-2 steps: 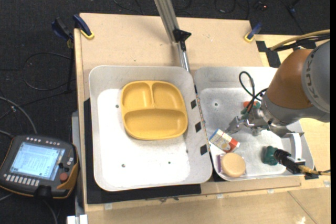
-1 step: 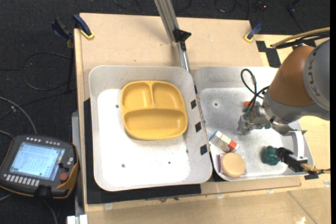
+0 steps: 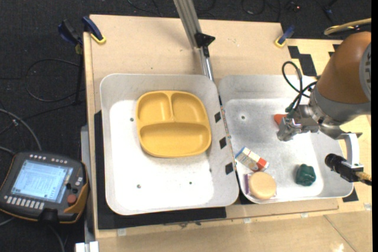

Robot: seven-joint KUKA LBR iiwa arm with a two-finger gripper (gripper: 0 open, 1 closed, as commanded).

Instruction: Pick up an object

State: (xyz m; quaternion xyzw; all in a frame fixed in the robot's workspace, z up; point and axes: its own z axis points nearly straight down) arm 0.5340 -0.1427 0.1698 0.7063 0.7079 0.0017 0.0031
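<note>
You are looking down on two shallow white bins set side by side on a pale wooden bench (image 3: 147, 44); the left bin (image 3: 118, 186) holds a yellow divided plate (image 3: 173, 124) lying flat, with two small compartments on its far side and one long compartment nearer you; the right bin (image 3: 248, 100) holds the loose objects. Near that bin's front edge you see a small white and orange carton (image 3: 251, 158) lying tilted, and just in front of it, touching or nearly so, a round tan bun-like piece (image 3: 263, 185); a dark green lump (image 3: 305, 174) sits apart from both, toward the front right corner; a small orange-red thing (image 3: 279, 119) shows just left of the tool, partly hidden, and you cannot tell what it is. The arm (image 3: 348, 82) comes in from the right, its orange band above the grey wrist; the gripper (image 3: 287, 130) hangs over the middle right of the right bin, well apart from the carton, the bun and the green lump; whether its pincer is spread or pressed together you cannot tell from this angle. A teach pendant (image 3: 41, 183) lies on the dark floor at the lower left; a slanted metal pole (image 3: 186, 3) crosses the bench's far edge.
</note>
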